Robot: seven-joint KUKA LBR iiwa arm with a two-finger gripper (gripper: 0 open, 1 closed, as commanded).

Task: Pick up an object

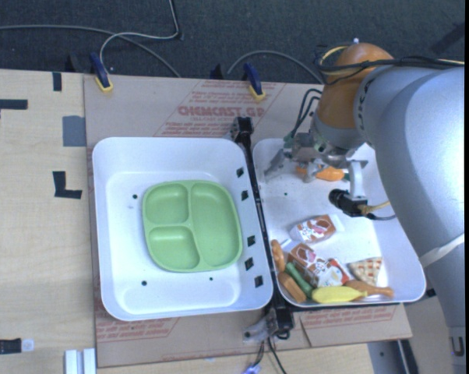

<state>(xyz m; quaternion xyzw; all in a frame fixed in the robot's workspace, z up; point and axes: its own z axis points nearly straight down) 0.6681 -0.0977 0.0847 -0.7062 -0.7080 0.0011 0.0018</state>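
A: What sits left of the bins' shared divider?

B: The left bin (110, 232), holding a green sectioned plate (192, 226) lying flat near its middle.

A: And just right of that divider?

B: The right bin (410, 275). Against the divider at its near corner lies a heap of toy food: an orange hot dog (287, 283), a yellow banana (337, 294), a pizza slice (367, 269) and two small printed packets (312, 228).

A: Where is the gripper (308, 162)?

B: Far end of the right bin, further from the divider than the heap. An orange piece (329, 174) lies right by it, touching or nearly so.

A: The fingers?

B: I cannot tell whether they are apart or closed, or gripping the piece.
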